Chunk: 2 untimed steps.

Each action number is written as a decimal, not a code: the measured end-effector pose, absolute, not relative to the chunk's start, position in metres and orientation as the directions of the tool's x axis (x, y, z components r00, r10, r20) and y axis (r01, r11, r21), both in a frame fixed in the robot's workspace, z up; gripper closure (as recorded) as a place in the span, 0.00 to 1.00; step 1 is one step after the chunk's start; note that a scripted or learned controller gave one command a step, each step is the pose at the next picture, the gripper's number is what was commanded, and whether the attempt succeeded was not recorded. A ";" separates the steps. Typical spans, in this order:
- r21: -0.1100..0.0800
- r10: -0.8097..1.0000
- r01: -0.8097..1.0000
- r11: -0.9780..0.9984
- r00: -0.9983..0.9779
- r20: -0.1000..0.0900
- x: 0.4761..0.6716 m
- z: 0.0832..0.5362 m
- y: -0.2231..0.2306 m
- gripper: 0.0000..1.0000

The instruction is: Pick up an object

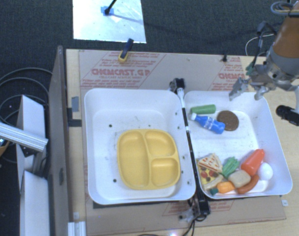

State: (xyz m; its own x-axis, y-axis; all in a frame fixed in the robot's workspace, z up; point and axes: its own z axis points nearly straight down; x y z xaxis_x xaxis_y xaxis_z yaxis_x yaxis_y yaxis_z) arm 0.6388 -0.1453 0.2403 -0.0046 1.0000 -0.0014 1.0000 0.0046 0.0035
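Note:
My gripper [247,91] hangs over the far rim of the right bin [267,132], open, with nothing between its two grey fingers. In that bin lie a green cylinder [203,109], a blue bottle with a white cap [208,123] and a brown round disc [228,120] near the far side. At the near side sit a pizza slice [210,164], a green leafy piece [231,165], an orange-red carrot [253,161], a white egg [265,171], a sausage [250,185] and a bread-like piece [238,178].
The left bin [105,127] holds a yellow divided plate [149,158]. A black rod [184,113] runs along the seam between the bins. A yellow-handled tool [124,51] lies on the cardboard beyond the bins. Cables [12,90] coil at the left.

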 end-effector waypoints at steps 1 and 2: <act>0.000 1.000 1.000 -0.004 0.004 0.003 0.623 0.080 -0.182 0.00; 0.001 1.000 1.000 0.007 -0.007 0.001 0.623 0.084 -0.127 0.00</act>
State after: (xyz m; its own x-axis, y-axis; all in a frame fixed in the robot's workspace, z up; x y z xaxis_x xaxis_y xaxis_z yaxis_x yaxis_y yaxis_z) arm 0.6226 -0.1268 0.0843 -0.0073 1.0000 0.0006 1.0000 0.0073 0.0014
